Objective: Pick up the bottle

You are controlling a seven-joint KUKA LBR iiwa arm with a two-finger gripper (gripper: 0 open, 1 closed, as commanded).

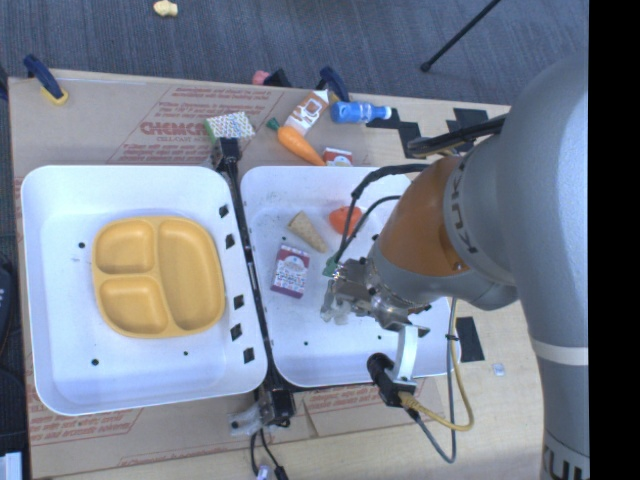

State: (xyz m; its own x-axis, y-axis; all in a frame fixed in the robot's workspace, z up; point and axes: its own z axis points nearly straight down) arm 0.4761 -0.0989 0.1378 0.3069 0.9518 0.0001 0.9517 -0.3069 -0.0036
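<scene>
A small blue bottle (358, 113) lies on its side on the cardboard behind the right bin (300, 363). Just left of it lies a white bottle with an orange label (306, 112). My gripper (337, 303) is low inside the right bin, near its middle, well in front of both bottles. It hangs to the right of a red carton (291, 271) and touches neither bottle. The grey arm and its orange band (425, 233) cover the bin's right half.
In the right bin lie a tan wedge (308, 230) and an orange-red piece (345, 218), partly under the arm. An orange carrot (298, 145) and a small red-white packet (338, 155) sit behind the bin. The left bin (45, 368) holds a yellow divided plate (158, 274).
</scene>
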